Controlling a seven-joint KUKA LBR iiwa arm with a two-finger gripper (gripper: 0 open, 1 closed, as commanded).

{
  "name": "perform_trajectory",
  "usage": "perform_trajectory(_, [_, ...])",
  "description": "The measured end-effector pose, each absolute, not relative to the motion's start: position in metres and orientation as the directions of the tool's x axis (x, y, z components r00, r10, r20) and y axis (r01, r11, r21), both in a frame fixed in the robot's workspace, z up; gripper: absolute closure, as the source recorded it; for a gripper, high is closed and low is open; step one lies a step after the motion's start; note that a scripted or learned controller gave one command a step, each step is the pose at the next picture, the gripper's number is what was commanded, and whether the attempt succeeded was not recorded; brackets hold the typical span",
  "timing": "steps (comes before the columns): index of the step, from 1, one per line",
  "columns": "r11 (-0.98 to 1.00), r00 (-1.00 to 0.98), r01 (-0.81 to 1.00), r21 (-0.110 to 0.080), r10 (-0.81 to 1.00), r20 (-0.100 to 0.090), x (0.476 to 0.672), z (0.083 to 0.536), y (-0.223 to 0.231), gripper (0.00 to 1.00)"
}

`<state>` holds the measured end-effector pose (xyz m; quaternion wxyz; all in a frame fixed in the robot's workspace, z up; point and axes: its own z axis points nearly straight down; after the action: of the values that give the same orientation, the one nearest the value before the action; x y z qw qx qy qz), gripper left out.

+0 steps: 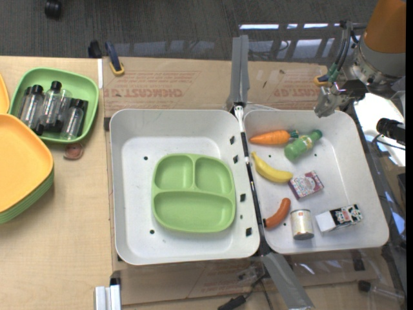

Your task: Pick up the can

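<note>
- Can standing in the right bin, near the front wall, between the red sausage on its left and the small black and white carton on its right.
- Seems upright: round pale lid facing up toward the camera, so long axis about vertical, not pointing along the bin floor. Judged from the round top and short visible side only.
- Gripper hanging over the far right corner of the right bin, well apart from the can, with the orange band of the arm above it.
- Jaws: cannot tell how far open, too small and dark here; nothing visible between them.
- Risk 1: carton and sausage both just beside the can, so little free room on 2 sides. Jaws coming down along that line could strike a neighbour and push the can over.
- Risk 2: smooth round side, so a closing off the centre could squeeze the can out sideways or make it roll.
- Risk 3: front wall of the bin near the can, so a low approach from that side could hit the wall.
- Pink box, banana, carrot and green bottle lying between gripper and can; low travel across the bin could sweep them.
</note>
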<state>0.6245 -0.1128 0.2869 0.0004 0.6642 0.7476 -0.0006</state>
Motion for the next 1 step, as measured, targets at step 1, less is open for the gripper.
perform_trajectory(1, [0.342, -0.342, 0.94, -0.002, 0.94, -0.001, 0.6588, 0.2279, -0.0846, 1.0])
